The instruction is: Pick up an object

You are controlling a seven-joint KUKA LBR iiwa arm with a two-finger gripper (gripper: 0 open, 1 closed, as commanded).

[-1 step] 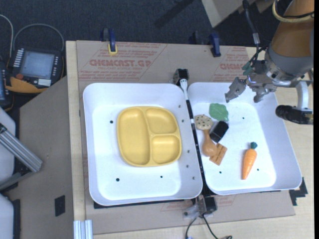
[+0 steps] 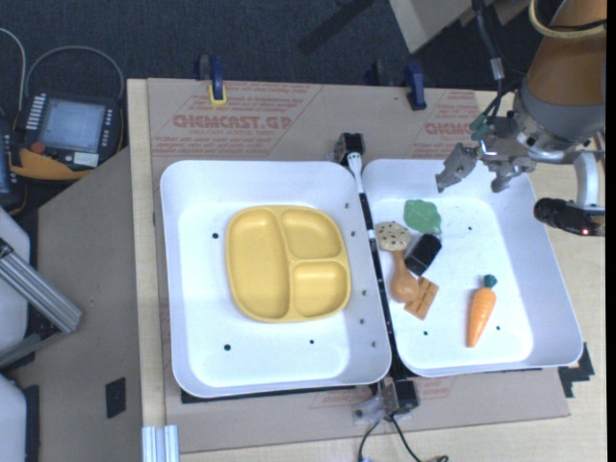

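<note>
Jaws first: we see the gripper (image 2: pixel 477 169) hanging over the far edge of the right bin (image 2: pixel 539 287), its two fingers (image 2: pixel 452 172) spread well apart with nothing between them. Above it, the grey arm with its orange band (image 2: pixel 570 37) reaches in from the right.

Inside the right bin we count several small things, all lying on the bin floor apart from the gripper. A green leafy toy (image 2: pixel 423 216) sits toward the far left part of the bin, nearest the open fingers. Just left of it and a little nearer, we see a round tan cookie with dark spots (image 2: pixel 390 235) close against the bin's left wall. A small black block (image 2: pixel 422 252) lies just near of the green toy, and touching its near side is a brown-orange piece (image 2: pixel 414 291) whose exact kind we cannot tell. A toy carrot (image 2: pixel 481 314) with a green top lies well to the right of these, its tip pointing toward the near edge.

In the left bin (image 2: pixel 192 287) we see a yellow divided plate (image 2: pixel 287 262) with three compartments, resting near the middle.

Both bins sit side by side on a sheet of brown board (image 2: pixel 289 123) that covers the counter (image 2: pixel 597 287).
</note>
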